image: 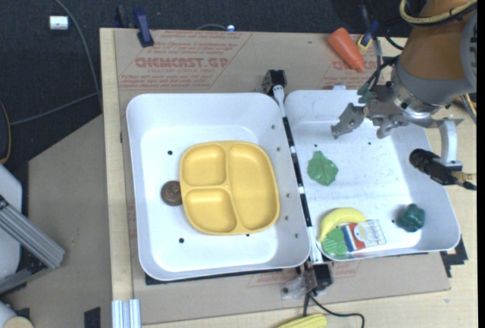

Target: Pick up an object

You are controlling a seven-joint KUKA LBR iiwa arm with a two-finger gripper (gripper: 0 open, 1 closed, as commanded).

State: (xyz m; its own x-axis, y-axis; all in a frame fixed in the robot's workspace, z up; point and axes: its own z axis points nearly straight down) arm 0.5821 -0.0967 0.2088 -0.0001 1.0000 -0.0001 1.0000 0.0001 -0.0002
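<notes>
I see my gripper (pixel 365 122) spread wide with nothing between its 2 fingers, poised above the right white bin (pixel 432 232), beyond the flat green leaf-shaped piece (pixel 322 168).

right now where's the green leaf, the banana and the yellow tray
green leaf (pixel 323 168), camera view, middle of the leaf, in the right bin
banana (pixel 341 217), camera view, on its yellow curve, near the right bin's front wall
yellow tray (pixel 228 187), camera view, where its dividers meet, in the left bin
</notes>
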